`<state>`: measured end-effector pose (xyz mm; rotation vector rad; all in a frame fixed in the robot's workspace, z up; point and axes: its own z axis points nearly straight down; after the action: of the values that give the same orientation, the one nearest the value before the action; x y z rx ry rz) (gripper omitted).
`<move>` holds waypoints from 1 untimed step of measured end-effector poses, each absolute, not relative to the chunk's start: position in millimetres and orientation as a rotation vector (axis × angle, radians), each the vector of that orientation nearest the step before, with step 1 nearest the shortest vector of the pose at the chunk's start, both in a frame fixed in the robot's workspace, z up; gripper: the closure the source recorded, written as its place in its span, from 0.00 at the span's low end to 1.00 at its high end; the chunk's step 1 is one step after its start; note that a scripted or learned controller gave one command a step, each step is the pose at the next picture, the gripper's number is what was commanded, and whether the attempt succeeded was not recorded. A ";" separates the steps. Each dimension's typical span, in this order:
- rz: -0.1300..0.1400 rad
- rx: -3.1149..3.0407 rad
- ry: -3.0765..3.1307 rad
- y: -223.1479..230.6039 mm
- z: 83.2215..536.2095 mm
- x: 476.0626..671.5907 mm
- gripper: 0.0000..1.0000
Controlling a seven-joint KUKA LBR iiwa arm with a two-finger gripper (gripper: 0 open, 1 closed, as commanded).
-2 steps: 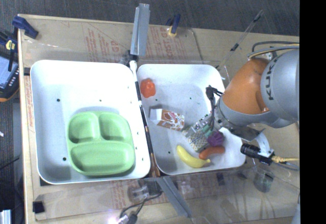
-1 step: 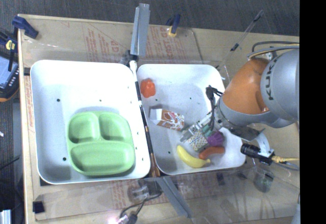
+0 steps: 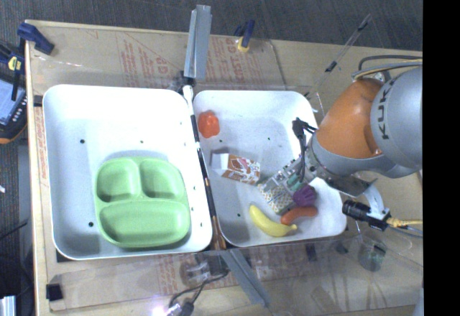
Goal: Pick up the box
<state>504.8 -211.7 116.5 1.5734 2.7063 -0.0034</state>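
The camera view looked down at a slant on a tabletop (image 3: 108, 49) of pale board printed with red lettering, carrying two shallow white bins side by side. The left bin (image 3: 65, 113) filled the left and centre of the frame and held a green compartment tray (image 3: 142, 201) with two small wells above one long well, sitting in the bin's lower half. The right bin (image 3: 251, 110) sat just to the right of it, the two rims touching along a line down the middle of the frame.

In the right bin, a small orange-red round object (image 3: 208, 123) lay near the upper left corner. Below it, toward the bin's centre left, the box (image 3: 240, 169) lay flat, a small carton with a white end and orange-brown printed face, apart from the hand. At the lower middle of the bin a yellow banana (image 3: 270, 222) lay curved along the bottom wall, with a red-orange piece (image 3: 299, 214) touching its right end and a purple item (image 3: 305, 195) just above that. A speckled grey packet (image 3: 274, 196) lay between the box and the purple item.

The grey arm with its orange band (image 3: 348, 124) reached in from the right of the frame, over the bin's right edge. The hand (image 3: 291, 177) hung low above the speckled packet, right of the box; whether its fingers were open or closed could not be told.

A blue clamp (image 3: 34, 36) sat at the upper left corner of the tabletop.
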 end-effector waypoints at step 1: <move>0.001 1.756 2.604 -152.3 245.0 477.9 1.00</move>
<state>477.9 -152.3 245.0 1.7556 2.6042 0.0008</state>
